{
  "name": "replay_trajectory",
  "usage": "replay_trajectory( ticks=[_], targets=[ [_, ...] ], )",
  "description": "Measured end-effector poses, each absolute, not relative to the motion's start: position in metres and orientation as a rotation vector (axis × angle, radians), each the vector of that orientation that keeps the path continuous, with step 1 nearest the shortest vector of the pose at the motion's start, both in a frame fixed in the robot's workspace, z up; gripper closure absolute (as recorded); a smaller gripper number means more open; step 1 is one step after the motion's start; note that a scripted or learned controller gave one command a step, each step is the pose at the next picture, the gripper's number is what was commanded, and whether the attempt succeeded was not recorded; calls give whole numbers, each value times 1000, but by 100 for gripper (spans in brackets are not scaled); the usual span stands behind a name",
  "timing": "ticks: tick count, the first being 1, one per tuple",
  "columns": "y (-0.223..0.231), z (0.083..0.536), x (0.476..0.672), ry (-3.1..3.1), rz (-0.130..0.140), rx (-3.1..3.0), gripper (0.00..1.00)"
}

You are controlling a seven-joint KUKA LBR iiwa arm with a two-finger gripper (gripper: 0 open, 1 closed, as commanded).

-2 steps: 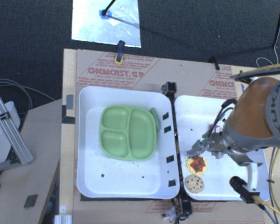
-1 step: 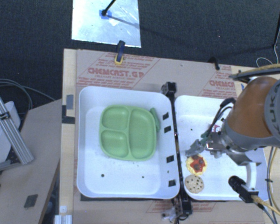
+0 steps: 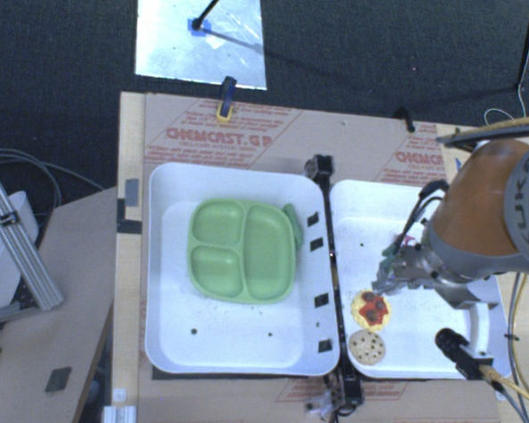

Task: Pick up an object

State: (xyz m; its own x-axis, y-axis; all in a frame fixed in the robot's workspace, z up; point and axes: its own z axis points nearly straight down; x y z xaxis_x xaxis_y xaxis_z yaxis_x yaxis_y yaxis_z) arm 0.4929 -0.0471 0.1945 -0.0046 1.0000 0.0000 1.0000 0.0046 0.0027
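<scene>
Pizza toy [image 3: 371, 309] and cookie [image 3: 366, 346] in right bin [image 3: 434, 355]; green tray [image 3: 242, 250] in left bin [image 3: 163, 334]; hand [image 3: 387, 281] state unclear

Arm [image 3: 497, 207] cut off at right edge

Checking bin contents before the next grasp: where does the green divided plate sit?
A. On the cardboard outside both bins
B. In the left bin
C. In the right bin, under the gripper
B: the green divided plate lies flat in the left bin, away from the gripper.
</scene>
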Motion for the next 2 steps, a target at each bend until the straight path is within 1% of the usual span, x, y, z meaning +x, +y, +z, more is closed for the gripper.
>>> replay_trajectory(
  ticks=[1,2],
  targets=[
    [22,191,487,2234,4,2211,100],
    [18,191,487,2225,2,2217,0]
  ],
)
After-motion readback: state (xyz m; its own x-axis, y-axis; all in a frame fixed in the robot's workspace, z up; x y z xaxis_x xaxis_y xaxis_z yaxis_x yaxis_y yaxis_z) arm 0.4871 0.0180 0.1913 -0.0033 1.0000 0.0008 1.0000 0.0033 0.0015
